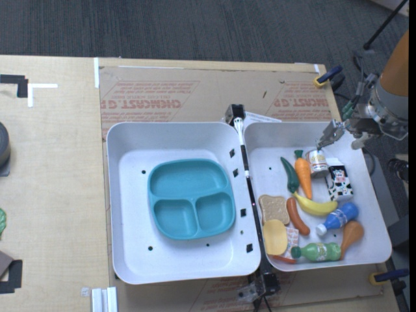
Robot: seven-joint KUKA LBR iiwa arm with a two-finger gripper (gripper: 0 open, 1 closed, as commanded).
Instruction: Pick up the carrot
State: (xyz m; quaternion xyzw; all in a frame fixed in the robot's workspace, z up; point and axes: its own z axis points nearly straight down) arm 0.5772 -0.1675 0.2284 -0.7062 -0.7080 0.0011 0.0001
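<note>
— Where is the carrot (303,178)?

— In the right bin (368,194), far half, between a green pepper (288,173) on its left and a small can (317,162) on its right. Its near tip touches the banana (314,205).

— And your claw?

— My gripper (333,134) hangs over the right bin's far right corner, near the can. Whether it's open or closed, I cannot tell. The teal tray (192,197) sits in the left bin (123,239).

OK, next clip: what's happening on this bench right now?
A KUKA arm reaches in from the right, its gripper hovering above the far corner of the right bin. The carrot it is meant to pick up lies untouched among toy foods, beside a small can and a banana. The left bin holds a teal divided plate.
</note>
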